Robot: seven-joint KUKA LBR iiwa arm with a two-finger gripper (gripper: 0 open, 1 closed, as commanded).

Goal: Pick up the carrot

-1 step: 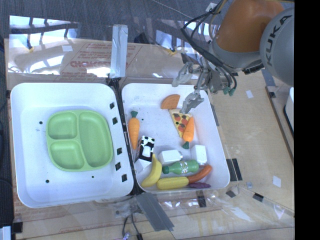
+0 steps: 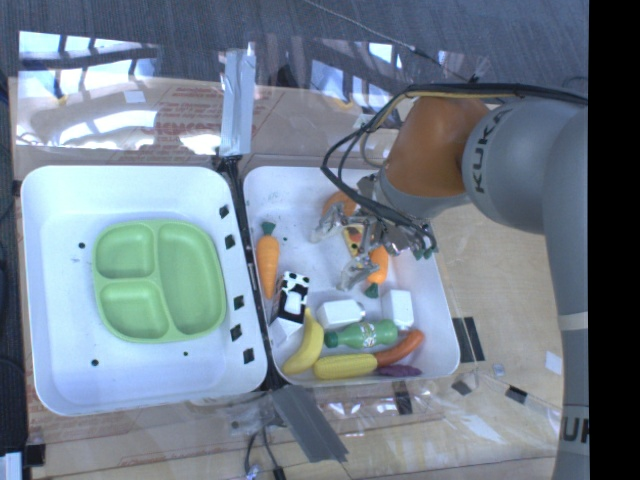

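A carrot (image 2: 267, 259), orange with a green top, lies lengthwise by the left wall of the right bin (image 2: 440, 313). A second, smaller orange carrot-like piece (image 2: 379, 266) with a green end lies near the bin's middle right. My gripper (image 2: 340, 250) hangs over the upper middle of the right bin, between the two. It looks open, with one pale finger (image 2: 324, 228) toward the far side and the other lower down beside the smaller piece. Nothing is clearly held. A yellow-and-red item (image 2: 352, 236) sits under the wrist, partly hidden.
The near part of the right bin holds a black-and-white block (image 2: 291, 295), a banana (image 2: 305, 344), two white blocks (image 2: 342, 313), a green bottle (image 2: 362, 335), a yellow piece (image 2: 345, 366) and a red-orange sausage shape (image 2: 402, 347). A green divided plate (image 2: 160, 279) lies in the left bin (image 2: 50, 268).
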